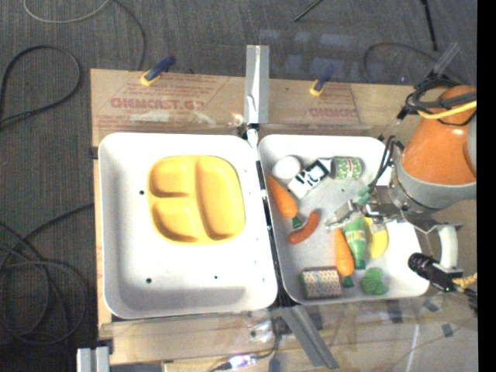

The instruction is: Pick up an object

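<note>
The right bin (pixel 403 289) holds a pile of small items. My gripper (pixel 350 211) hangs over the bin's middle right, just above the top of a green bottle (pixel 356 241). An orange carrot (pixel 343 254) lies against the bottle's left side and a yellow banana (pixel 379 241) against its right. Further left are a longer carrot (pixel 282 196) and a red sausage (pixel 304 227). A white cup (pixel 287 166), a black-and-white box (pixel 310 176) and a green can (pixel 346 167) line the far side.
A grey ribbed block (pixel 321 282) and a green broccoli piece (pixel 375 281) sit by the right bin's near wall. The left bin (pixel 124 285) holds a yellow divided tray (pixel 196 198). The arm's orange band (pixel 442 149) overhangs the right bin's right edge.
</note>
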Action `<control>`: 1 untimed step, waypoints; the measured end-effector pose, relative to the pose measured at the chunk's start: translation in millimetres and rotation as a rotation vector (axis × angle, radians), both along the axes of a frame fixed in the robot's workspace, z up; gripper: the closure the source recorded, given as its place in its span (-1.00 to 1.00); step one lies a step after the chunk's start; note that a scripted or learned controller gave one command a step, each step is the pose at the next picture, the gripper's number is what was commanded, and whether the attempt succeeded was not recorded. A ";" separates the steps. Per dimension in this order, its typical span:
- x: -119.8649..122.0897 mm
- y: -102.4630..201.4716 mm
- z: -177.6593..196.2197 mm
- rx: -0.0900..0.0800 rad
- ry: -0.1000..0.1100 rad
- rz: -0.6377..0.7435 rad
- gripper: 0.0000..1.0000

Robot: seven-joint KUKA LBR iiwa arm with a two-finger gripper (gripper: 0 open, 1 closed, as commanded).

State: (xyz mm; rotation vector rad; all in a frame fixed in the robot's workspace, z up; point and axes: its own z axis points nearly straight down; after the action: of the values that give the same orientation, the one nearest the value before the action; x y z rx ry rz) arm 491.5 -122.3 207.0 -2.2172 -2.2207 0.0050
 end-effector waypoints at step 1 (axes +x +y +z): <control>-4.6 17.6 -117.8 -0.001 -0.015 -0.035 -1.00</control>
State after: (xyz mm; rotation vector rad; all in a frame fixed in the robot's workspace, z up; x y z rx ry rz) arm 486.9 -104.7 89.2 -2.2634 -2.1897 -0.0108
